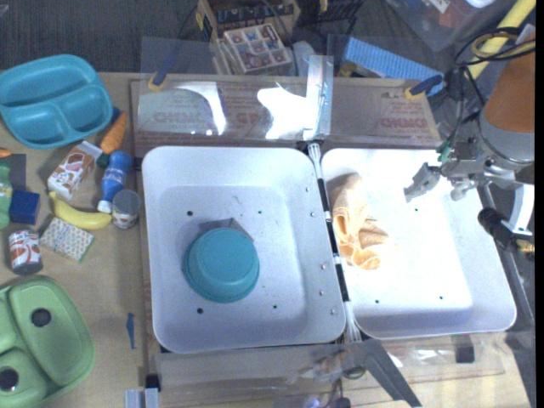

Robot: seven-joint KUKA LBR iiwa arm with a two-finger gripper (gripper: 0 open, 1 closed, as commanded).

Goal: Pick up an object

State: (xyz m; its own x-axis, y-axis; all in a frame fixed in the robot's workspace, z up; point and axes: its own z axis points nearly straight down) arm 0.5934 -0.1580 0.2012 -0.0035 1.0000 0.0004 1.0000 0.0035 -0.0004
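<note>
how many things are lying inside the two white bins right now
2. A teal bowl sits upside down in the left bin; a tan crumpled object lies at the right bin's left side. None looks hidden.

Bench surroundings, overhead view.
Tan bench top (102,313) left of the jaws carries clutter; dark floor (85,15) beyond, bright glare on cardboard panel (229,109) behind.

Grey arm reaches in from right edge, orange band above wrist at upper right. Wrist angled down and leftward. Claw (433,179) hangs low, fingers spread apart, nothing between them; one grey fingertip (416,185) points left.
</note>
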